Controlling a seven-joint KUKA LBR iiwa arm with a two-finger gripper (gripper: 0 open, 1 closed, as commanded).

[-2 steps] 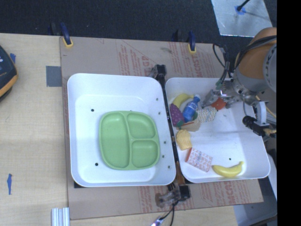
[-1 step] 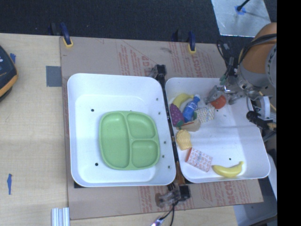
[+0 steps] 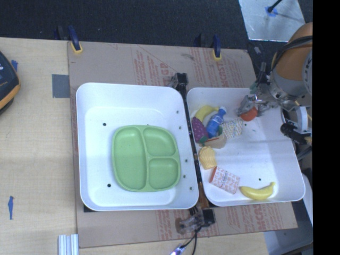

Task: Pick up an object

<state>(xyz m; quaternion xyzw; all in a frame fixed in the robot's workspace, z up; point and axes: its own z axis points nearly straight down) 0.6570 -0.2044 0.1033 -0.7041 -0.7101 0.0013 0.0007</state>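
Red-orange and small, the toy at the upper edge of the right bin looks light, hard and a little slick, best pinched across its middle, and it sits right at the claw, whose state I cannot tell.

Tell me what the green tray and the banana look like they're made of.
Green tray: likely moulded plastic, matte, one even colour with rounded compartment walls. Banana: probably a plastic toy, smooth and evenly yellow, though the view leaves a real fruit possible.
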